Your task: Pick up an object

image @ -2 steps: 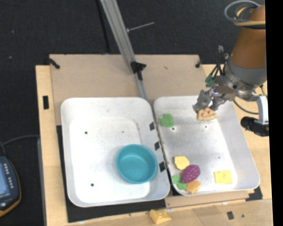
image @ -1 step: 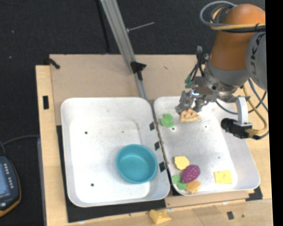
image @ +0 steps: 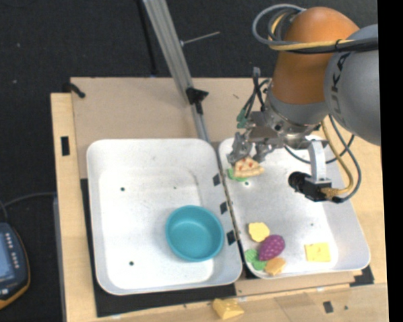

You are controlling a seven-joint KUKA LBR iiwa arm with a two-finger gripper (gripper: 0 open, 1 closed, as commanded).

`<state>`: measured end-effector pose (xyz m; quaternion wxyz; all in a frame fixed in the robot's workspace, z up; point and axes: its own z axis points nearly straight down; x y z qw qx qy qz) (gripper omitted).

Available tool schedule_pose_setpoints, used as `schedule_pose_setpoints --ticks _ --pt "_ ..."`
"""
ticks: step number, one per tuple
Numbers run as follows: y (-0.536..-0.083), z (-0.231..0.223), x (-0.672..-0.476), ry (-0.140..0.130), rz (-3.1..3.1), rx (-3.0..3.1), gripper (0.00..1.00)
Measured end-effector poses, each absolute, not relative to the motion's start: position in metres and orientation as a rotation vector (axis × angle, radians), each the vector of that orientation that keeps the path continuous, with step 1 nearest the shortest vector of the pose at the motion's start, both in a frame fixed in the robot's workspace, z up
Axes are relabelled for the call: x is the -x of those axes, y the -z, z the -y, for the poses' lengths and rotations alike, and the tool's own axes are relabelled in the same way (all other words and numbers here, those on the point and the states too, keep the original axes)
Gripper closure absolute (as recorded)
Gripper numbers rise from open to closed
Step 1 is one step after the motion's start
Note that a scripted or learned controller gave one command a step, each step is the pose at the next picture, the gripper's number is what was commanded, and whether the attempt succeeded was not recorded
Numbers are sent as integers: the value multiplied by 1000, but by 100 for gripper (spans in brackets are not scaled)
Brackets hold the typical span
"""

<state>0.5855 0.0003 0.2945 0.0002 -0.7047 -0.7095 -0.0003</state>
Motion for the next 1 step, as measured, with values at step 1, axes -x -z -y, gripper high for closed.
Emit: schedule_pose_setpoints --ticks 1 --pt "-278 -49 -596 -3 2222 2217 100"
